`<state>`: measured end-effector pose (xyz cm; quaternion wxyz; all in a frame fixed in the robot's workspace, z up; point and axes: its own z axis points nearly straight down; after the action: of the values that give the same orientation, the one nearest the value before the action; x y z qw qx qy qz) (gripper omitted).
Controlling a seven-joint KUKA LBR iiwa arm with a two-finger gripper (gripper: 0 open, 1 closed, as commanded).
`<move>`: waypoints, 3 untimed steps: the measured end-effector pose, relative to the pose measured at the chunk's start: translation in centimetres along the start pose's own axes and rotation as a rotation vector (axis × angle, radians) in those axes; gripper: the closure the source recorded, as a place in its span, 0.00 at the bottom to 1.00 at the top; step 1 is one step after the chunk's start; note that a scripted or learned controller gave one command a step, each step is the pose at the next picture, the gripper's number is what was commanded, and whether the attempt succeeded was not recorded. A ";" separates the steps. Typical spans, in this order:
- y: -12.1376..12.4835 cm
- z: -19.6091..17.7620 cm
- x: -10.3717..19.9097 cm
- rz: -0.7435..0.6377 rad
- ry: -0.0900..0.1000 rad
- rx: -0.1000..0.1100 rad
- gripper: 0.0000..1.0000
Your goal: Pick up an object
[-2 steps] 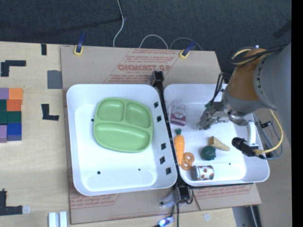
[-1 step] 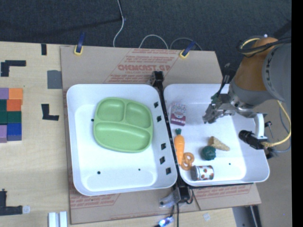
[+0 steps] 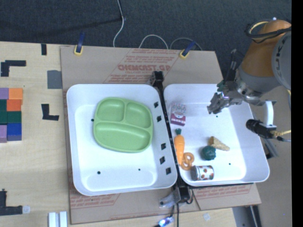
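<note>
Tabletop (image 3: 33, 174): pale wood, carrying a cardboard sheet (image 3: 142, 63) on which two shallow white bins sit side by side, their inner rims touching.

Left bin (image 3: 80, 174): holds one green divided plate (image 3: 124, 125), three compartments, lying flat in the far half of the bin.

Right bin (image 3: 246, 164): holds the candidate objects, all loose. Along the left wall, from far to near: a small white and pink packet (image 3: 178, 113); an orange carrot (image 3: 179, 144) lying lengthwise; an orange ring-shaped piece (image 3: 188, 160) touching the carrot's near end; a white can with dark spots (image 3: 203, 172) on its side at the near wall. Toward the centre: a dark green rounded item (image 3: 208, 152) with a tan wedge (image 3: 218, 144) just beside it on the right.

Arm: grey with orange band, entering from the right. Gripper (image 3: 216, 106) sits over the far right portion of the right bin, well apart from every object. Nothing is between the jaws; whether they stand wide or narrow cannot be told.

Coloured blocks (image 3: 11, 113) rest at the tabletop's left edge.
</note>
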<state>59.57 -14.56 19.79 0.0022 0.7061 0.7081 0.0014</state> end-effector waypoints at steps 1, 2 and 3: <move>0.5 -4.3 0.0 0.001 0.000 0.002 1.00; -1.9 -4.7 5.2 -0.002 0.003 0.006 1.00; -4.4 -3.5 10.3 -0.002 0.003 0.008 1.00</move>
<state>55.09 -4.28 23.29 -0.0017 0.7052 0.7090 -0.0007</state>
